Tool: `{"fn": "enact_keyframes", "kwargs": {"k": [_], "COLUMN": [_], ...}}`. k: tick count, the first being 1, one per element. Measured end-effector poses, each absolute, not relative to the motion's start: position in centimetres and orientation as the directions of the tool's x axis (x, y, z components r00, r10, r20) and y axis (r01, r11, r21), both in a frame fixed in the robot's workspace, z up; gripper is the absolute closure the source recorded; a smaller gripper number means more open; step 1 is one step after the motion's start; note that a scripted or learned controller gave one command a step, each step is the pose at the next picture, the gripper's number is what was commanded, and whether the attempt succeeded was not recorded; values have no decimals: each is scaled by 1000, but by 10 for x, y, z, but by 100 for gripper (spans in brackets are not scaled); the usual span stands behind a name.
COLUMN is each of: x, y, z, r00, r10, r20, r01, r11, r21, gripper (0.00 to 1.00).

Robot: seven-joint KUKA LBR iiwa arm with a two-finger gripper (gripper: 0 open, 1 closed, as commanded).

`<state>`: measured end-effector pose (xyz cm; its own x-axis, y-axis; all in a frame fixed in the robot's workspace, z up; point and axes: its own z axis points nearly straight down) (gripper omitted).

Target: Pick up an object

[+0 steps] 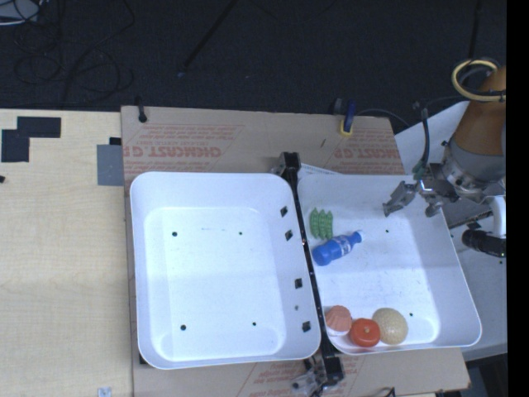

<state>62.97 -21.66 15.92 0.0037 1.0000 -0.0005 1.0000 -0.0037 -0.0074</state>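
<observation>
Behind the bins, cardboard (248, 143) reads "CHEMCAST GP" upside down; fingers (399, 198) spread, grasping nothing

the bench (58, 246) bears a cardboard sheet (248, 143), with two white bins (140, 222) side by side on it.

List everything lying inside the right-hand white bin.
Inside the right bin: a green ridged piece, a blue bottle, and in the near corner a pinkish piece, a red tomato and a tan ball. Nothing looks covered.

Two white bins (215, 193), cardboard sheet (248, 139), wooden bench (58, 246), dark floor (248, 40)
</observation>
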Motion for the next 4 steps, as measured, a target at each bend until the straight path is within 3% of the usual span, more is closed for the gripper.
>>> {"fn": "enact_keyframes", "kwargs": {"k": [1,2,3,4], "x": [644,645,572,593], "y": [-212,-215,-213,-214], "z": [110,189,108,179], "r00": [-4,-2,2,-2], "r10": [1000,1000,1000,1000], "r20": [1,-2,4,-2], "r01": [1000,1000,1000,1000], "r11": [4,2,-2,2], "r21": [-4,5,-14,5], "gripper": [0,0,0,0]}}
